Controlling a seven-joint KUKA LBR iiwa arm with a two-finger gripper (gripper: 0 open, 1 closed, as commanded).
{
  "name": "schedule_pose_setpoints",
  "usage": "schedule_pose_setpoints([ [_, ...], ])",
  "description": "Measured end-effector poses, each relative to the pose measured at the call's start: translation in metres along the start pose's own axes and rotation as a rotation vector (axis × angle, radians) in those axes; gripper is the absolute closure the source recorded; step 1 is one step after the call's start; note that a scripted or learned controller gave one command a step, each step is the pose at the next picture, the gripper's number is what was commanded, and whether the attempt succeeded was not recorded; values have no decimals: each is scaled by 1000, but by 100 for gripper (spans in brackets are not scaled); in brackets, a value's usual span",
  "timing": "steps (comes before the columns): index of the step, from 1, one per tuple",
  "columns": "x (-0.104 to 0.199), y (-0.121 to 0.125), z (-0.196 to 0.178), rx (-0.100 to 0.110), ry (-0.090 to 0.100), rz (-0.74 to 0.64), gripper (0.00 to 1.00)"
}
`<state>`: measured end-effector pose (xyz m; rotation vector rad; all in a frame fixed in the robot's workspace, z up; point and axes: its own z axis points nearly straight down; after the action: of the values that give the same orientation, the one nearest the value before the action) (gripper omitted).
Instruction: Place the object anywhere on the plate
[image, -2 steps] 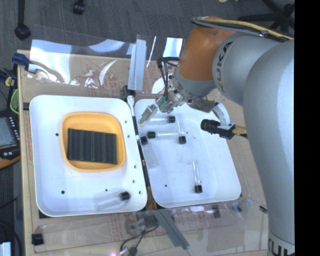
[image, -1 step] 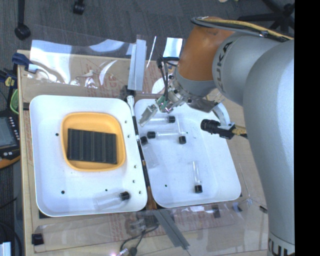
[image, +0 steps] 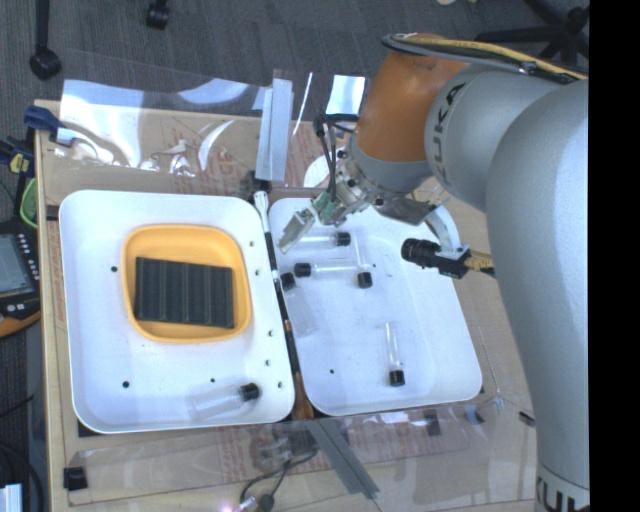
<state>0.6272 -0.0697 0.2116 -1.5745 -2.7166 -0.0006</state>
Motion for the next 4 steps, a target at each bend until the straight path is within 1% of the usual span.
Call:
schedule_pose_setpoints([
  [4,0,0,0,0,0,0,0],
])
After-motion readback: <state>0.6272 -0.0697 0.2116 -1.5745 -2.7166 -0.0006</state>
